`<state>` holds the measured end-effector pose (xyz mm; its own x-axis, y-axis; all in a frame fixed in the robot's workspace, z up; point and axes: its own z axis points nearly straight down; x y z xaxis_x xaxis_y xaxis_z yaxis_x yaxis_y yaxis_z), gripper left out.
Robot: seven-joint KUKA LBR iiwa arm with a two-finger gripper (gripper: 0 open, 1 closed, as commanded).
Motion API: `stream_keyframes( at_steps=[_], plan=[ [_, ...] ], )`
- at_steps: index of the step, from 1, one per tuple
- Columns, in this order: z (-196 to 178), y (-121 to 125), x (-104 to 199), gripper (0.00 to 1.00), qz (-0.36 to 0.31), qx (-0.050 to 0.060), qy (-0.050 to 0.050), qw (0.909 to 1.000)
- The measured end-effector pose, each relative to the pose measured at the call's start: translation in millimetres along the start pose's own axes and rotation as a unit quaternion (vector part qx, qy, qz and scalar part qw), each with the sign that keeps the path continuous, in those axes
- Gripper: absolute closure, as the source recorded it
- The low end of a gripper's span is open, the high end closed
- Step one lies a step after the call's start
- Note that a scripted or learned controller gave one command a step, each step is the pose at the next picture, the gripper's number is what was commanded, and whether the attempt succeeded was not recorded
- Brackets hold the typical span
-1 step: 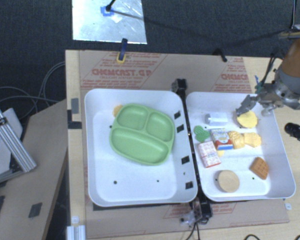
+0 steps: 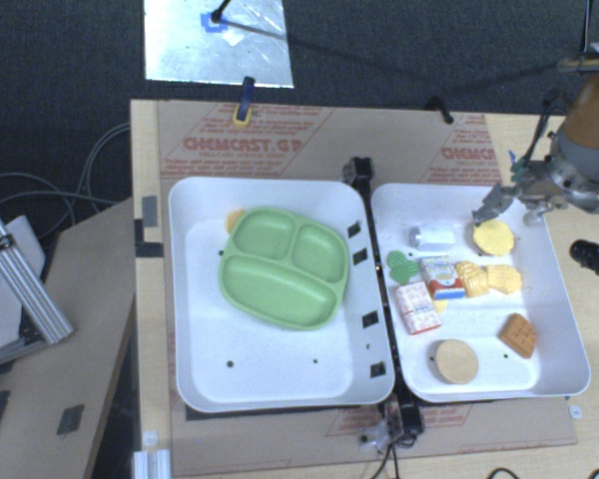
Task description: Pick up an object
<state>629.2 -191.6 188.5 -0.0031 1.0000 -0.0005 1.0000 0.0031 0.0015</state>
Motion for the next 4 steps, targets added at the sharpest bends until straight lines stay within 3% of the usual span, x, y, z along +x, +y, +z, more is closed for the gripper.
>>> stream_keyframes(
  at_steps=[1,2,3,4],
  plan=[
    [62,0,2,0.00,0.000,0.001,0.000,1.0000],
    [82,4,0,0.00,0.000,-0.005,-0.002,1.0000],
    [75,3,1,1.00,-0.001,-0.004,-0.002,1.0000],
    [29,2,-5,1.00,0.001,-0.003,-0.001,1.0000]
  ],
)
